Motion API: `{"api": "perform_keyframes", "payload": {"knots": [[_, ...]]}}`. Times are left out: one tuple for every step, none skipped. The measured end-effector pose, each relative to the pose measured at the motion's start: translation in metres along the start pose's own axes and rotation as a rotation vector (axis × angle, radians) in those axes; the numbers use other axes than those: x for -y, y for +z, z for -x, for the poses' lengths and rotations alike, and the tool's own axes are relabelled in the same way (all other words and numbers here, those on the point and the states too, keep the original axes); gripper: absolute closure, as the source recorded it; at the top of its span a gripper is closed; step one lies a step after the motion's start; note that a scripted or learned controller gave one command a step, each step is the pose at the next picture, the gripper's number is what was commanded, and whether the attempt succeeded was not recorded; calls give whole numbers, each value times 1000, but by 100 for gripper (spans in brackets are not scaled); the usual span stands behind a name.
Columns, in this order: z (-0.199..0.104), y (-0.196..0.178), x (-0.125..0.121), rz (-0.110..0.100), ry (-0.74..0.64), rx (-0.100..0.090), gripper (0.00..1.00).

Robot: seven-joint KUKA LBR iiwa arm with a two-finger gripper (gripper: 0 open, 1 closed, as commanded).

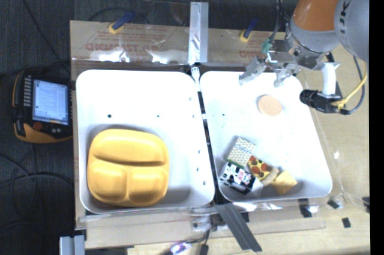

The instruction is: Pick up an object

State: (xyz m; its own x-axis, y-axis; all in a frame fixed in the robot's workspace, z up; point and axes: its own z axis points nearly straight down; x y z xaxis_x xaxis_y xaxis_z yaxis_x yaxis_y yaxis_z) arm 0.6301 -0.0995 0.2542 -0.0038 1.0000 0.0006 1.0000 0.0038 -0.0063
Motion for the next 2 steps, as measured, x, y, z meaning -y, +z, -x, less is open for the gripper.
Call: {"api": "perform_keyframes", "payload": {"knots": [[82, 21, -18, 1, 178, 2, 0], [112, 135, -11, -1, 162, -1, 0]]}}
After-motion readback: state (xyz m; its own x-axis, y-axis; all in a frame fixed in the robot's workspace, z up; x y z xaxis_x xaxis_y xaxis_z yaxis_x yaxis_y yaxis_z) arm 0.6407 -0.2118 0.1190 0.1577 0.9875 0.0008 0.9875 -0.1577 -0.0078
